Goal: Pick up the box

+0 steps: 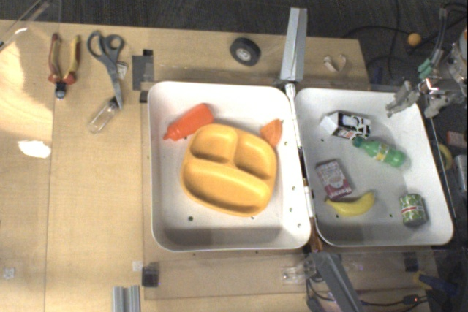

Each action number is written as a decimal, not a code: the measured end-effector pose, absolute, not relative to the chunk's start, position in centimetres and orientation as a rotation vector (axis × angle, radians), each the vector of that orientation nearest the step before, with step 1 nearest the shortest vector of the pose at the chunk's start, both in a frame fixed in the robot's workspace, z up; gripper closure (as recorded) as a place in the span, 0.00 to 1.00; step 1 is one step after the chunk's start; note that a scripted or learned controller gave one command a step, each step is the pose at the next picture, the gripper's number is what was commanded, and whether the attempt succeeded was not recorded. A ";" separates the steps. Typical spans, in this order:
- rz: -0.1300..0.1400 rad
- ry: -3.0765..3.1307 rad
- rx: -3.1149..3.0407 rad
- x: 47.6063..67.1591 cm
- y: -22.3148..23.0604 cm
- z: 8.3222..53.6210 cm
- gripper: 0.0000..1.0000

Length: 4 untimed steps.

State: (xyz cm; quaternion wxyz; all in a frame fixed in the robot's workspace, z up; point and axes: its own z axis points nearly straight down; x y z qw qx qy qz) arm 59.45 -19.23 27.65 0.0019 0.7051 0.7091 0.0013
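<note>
A: Two white bins sit side by side on the bench. The left bin [164, 230] holds a big yellow tray [229, 168] with an orange bottle [187, 121] at its far-left corner.

B: And the box?

A: The box [334, 178], purple-patterned, lies flat near the middle of the right bin [435, 230], a banana [352, 204] just beside its near edge, a green bottle [380, 152] farther off, a small can [412, 208] to the right.

B: The gripper?

A: The gripper [420, 91] hangs at the far-right rim; whether its fingers are open or closed cannot be told. The likely risk: a flat box offers little to pinch, and the banana could get nudged or grabbed instead.
</note>
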 end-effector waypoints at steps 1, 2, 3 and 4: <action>0.002 2.241 2.200 61.4 -13.7 12.8 0.00; -0.014 2.271 2.159 63.9 -13.3 10.7 0.00; -0.043 2.243 2.199 64.8 -13.0 10.6 0.00; 0.009 2.302 2.125 58.0 -10.7 8.9 0.00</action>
